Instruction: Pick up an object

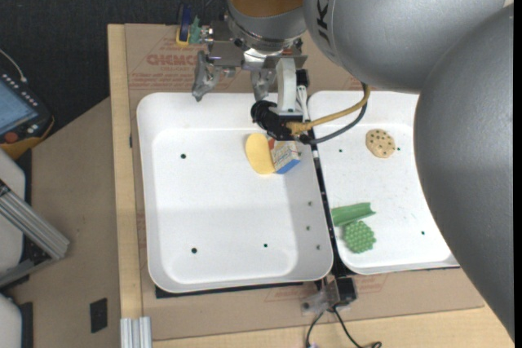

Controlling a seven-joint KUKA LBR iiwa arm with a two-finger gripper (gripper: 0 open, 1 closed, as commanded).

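On the cardboard-covered bench the gripper is hanging wide open and empty over the far edge of the left bin, while the yellow oval piece is lying just on the near side of it, against a small carton by the bin's right wall.

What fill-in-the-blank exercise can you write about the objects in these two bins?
1. The cookie shares its bin with a ____ vegetable toy.
2. The yellow object lies in the other bin, on the view's ____ side.
3. The open hand, above that bin's far rim, holds ____.

Missing words: green; left; nothing.
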